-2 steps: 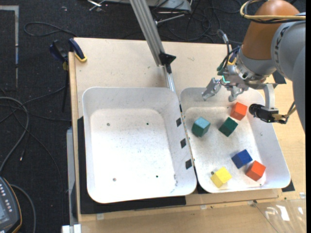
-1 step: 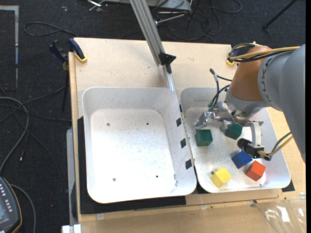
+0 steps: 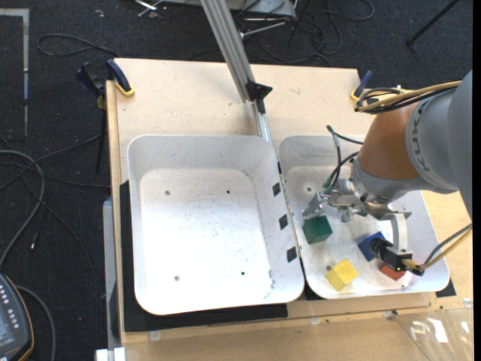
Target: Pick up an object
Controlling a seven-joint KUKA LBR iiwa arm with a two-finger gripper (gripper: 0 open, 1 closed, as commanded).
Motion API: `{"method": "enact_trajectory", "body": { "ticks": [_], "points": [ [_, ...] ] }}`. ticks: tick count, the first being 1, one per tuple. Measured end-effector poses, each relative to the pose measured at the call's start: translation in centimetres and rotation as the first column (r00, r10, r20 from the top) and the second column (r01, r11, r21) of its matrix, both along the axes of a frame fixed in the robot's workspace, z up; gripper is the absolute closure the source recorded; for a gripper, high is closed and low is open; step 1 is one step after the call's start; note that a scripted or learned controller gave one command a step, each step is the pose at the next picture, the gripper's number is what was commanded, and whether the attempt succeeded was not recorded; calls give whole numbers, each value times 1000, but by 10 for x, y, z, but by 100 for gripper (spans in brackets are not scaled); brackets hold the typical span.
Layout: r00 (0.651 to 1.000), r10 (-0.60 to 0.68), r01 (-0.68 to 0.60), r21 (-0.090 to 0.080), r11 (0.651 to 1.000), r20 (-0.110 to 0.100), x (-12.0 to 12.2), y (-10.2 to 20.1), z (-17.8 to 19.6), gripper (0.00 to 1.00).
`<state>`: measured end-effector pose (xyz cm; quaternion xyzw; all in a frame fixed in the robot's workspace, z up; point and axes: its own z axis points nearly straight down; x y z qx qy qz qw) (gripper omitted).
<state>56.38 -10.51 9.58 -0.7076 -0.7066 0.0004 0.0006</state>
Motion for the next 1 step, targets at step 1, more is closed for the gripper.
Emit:
{"method": "enact_trajectory", "body": {
  "ticks": [1],
  "points": [
    [1000,0,0,-1,1000,3,-49,-1,1,0]
  ]
}}
